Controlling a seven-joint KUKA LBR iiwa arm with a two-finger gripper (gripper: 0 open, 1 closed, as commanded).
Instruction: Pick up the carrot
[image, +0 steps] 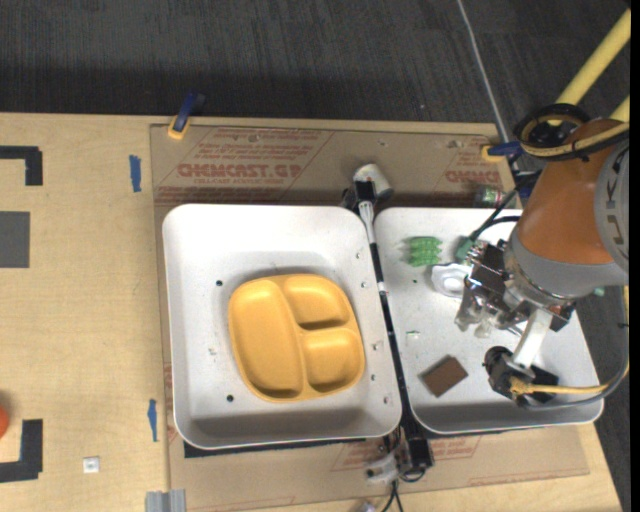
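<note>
Camera view puts my hand low over the right bin, open or closed I cannot tell, and I cannot place the carrot, perhaps hidden under the arm, so I'd lift clear and look before grasping.

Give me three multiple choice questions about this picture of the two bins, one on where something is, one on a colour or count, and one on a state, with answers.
1. Where is the yellow divided plate?
A. In the left bin
B. In the right bin
C. On the cardboard outside the bins

2. How many compartments does the plate have?
A. Two
B. Three
C. Five

3. How does the brown square piece sit in the right bin?
A. Lying flat on the floor
B. Leaning on the wall
C. Stacked on the green item

Answers: 1 A, the plate sits in the middle of the left bin. 2 B, one large and two small sections show. 3 A, it lies flat, apart from the green item.
</note>
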